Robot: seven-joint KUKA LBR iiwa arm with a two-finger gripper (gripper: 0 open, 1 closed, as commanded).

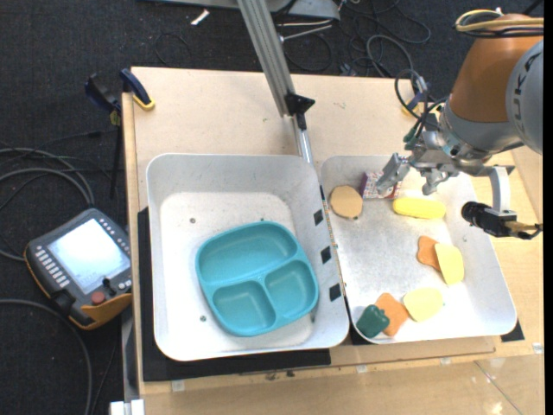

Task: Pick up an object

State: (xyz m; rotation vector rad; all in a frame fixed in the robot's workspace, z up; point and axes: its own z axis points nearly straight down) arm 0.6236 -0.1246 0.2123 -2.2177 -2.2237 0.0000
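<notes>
Camera view: glossy oblong yellow block

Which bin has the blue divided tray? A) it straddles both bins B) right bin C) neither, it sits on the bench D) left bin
D: the blue divided tray lies flat in the left bin, while the right bin holds the small yellow, orange and green pieces.

One fixed camera sits high above the desk, looking down at a slant, taking in both white bins and dark floor at the far side.
</notes>
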